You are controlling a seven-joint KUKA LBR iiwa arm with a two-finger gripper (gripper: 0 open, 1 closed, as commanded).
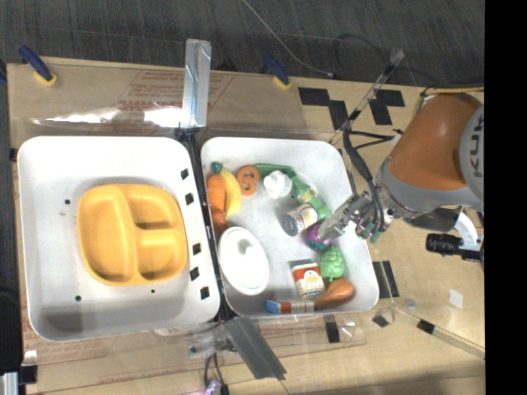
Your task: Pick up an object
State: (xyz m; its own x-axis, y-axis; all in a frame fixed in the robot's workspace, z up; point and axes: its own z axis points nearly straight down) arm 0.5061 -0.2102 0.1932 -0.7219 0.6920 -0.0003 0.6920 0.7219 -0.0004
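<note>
1. Setting. Two shallow white bins sit side by side on the bench. The left bin point(49, 220) holds a yellow divided tray point(132, 233). The right bin point(247, 148) holds all the loose items.

2. Contents of the right bin. Along its left wall lie a carrot point(216, 196), a banana point(230, 192) and a small orange fruit point(247, 177). A green bottle with a white cap point(284, 183) lies near the far wall. A small can point(300, 219) rests near the middle, a white bowl point(243, 260) sits near the left wall, and a red-labelled tin point(309, 280) stands toward the near wall. A brown rounded item point(333, 293) and a blue-and-red marker point(284, 306) lie along the near wall.

3. Arm and gripper. The arm point(432, 151) reaches in over the right rim. Its gripper point(329, 230) is low among the items at the right side of the bin, with the can just beside it.

4. Likely target. A purple item point(315, 237) lies right at the fingertips, and a green leafy item point(332, 263) sits just beyond it, toward the near wall. Either may be the intended pick.

5. Gripper state. Whether the fingers are parted, closed, or gripping anything cannot be told; the tips merge with the clutter.

6. Progress, as a judgement. The reach into the bin appears done. No item is seen raised clear of the bin floor, so a secure grasp and the lift are not yet shown.
</note>
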